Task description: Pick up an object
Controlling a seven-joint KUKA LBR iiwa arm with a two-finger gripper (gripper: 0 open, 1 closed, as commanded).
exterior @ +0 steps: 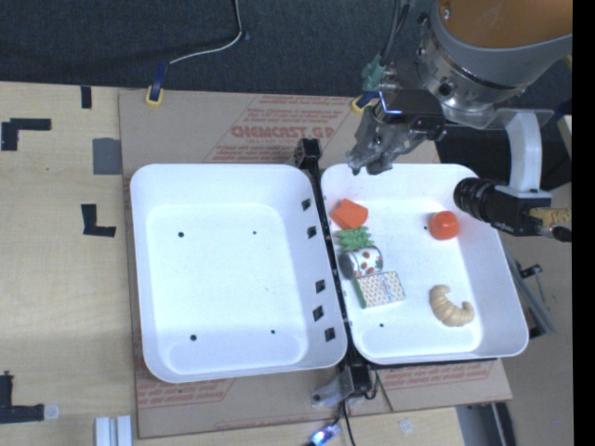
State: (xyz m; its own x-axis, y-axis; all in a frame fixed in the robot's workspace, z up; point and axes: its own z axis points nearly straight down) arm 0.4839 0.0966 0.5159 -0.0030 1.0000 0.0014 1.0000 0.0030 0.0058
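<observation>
1. The arm (493, 35) comes in from the upper right, grey with that big orange band filling the top corner.
2. The end effector (370, 163) hangs over the back edge of the right bin (493, 323), near the divide between the two bins. Honestly can't tell if it's spread or pinched, it's just a dark cluster from this angle. Nothing visibly between its tips.
3. The right bin is where all the stuff is. An orange carrot-looking piece (350, 215) sits near the left wall, just below the end effector and apart from it.
4. Right below the carrot there's a green leafy bit (354, 240), then a small roundish thing with red spots (368, 262), then a patterned square packet (381, 289). Those are bunched together, touching or close to it.
5. A red tomato-like ball (443, 225) sits on its own toward the right side of the bin.
6. A tan croissant-shaped item (451, 307) lies in the front right part, well apart from the cluster.
7. The left bin (149, 277) sits right beside it, both on a cardboard sheet (270, 128) on the table (56, 295).
</observation>
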